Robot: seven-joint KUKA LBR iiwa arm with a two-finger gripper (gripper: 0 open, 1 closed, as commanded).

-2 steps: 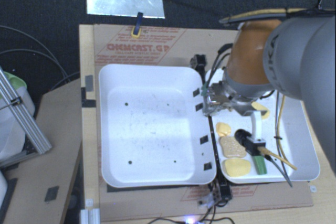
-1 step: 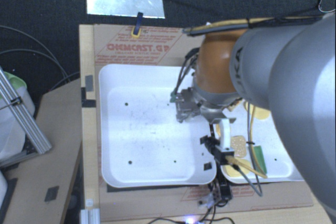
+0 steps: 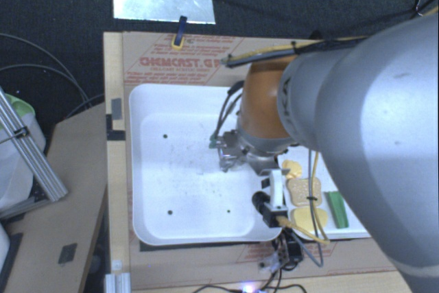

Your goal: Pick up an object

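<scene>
Over the left bin (image 3: 147,147), near its right wall, the gripper (image 3: 228,158) hangs low; spread or pressed together, I cannot tell. Yellow pieces (image 3: 306,191) and a green block (image 3: 336,208) lie in the right bin (image 3: 343,235) (largely behind the arm). The step looks like the approach; next calls for moving right over one. Red print on the far board (image 3: 164,64) reads "CHEMCAST".

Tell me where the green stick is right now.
Camera view: the green stick lies in the right bin, near its front rim, just right of the yellow pieces.
</scene>
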